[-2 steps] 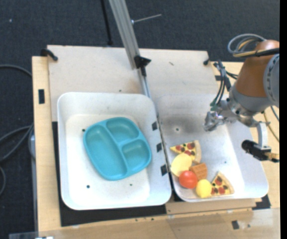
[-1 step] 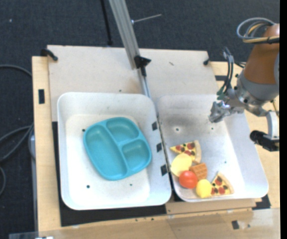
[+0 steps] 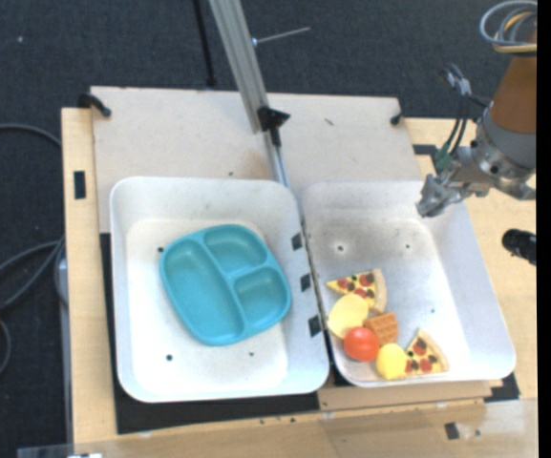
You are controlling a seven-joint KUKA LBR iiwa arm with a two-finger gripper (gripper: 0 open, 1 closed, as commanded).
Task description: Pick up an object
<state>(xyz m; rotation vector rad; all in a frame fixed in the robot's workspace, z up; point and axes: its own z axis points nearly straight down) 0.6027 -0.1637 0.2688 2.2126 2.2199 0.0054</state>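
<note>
Above the right bin's (image 3: 466, 256) far corner, at about two o'clock in the frame, the claw (image 3: 432, 201) hangs over the rim; whether it is wide or narrow cannot be told at this size. Toy food sits bunched in that bin's near end, toward seven o'clock from the claw and well apart from it: two pizza slices (image 3: 361, 284), a yellow piece (image 3: 348, 313), a tomato (image 3: 360, 343). A blue tray (image 3: 223, 282) lies in the left bin (image 3: 137, 256). Arm's upper part is cut off at the frame edge.
</note>
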